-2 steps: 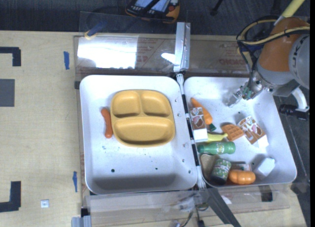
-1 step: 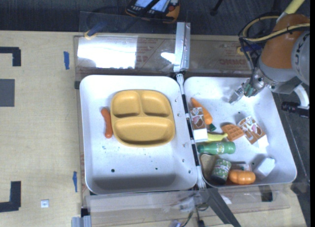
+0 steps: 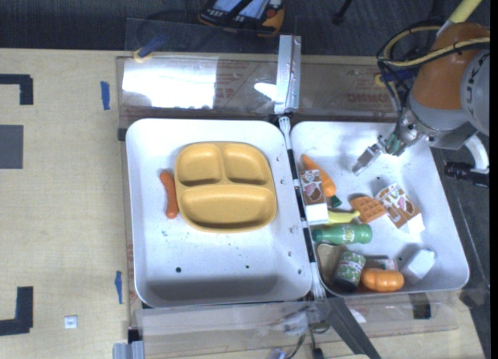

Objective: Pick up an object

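Looking at the right bin [image 3: 436, 186], I see the toys clustered along its left and front: a carrot [image 3: 319, 174], a green bottle [image 3: 342, 234], a small can [image 3: 350, 268], an orange piece [image 3: 383, 279]. My gripper [image 3: 366, 160] hangs above the bin's bare upper middle, holding nothing. The left bin [image 3: 148, 194] carries a yellow divided plate [image 3: 226, 186] beside an orange sausage [image 3: 170, 194].

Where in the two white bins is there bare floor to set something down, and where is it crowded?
Free: the left bin's front strip below the yellow tray, and the right bin's far part around the hand. Crowded: the right bin's near-left side, around the green bottle, can and carrot.
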Controlling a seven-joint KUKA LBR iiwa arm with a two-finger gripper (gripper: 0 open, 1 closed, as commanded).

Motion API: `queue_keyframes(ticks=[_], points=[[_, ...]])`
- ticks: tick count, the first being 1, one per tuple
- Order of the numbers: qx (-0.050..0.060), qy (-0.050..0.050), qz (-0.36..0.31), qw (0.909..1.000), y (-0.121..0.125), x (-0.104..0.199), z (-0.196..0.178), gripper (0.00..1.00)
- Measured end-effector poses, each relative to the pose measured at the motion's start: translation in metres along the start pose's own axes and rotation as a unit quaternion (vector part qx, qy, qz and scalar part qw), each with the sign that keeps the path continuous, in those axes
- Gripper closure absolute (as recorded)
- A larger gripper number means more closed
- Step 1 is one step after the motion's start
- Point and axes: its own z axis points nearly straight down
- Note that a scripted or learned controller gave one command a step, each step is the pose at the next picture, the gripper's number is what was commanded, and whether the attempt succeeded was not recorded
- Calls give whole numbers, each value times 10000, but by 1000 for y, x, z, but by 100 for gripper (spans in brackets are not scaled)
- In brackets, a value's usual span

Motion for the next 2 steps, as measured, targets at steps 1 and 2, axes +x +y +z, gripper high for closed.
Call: queue_keyframes(ticks=[1, 2], points=[[14, 18, 306, 9995, -37, 44, 11, 0], [14, 18, 306, 9995, -37, 44, 11, 0]])
